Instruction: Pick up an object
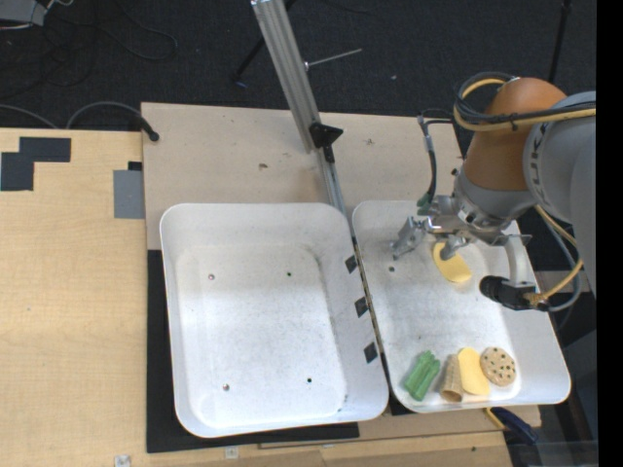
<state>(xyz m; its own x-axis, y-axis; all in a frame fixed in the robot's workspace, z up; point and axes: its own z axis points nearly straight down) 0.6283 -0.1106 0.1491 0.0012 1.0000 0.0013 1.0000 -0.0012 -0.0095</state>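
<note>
Right bin (545, 382), green piece (422, 375), cookie (497, 366), hand (428, 237) open above it

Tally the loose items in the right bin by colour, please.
Green: 1, the ridged green plastic piece
Yellow: 2, the pale yellow rounded lump near the claw and the yellow block
Tan: 2, the tan cone and the round speckled cookie
Total: 5

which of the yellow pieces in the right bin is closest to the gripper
The pale yellow piece lying alone just below the gripper; the other yellow piece sits at the bin's near edge.
</note>
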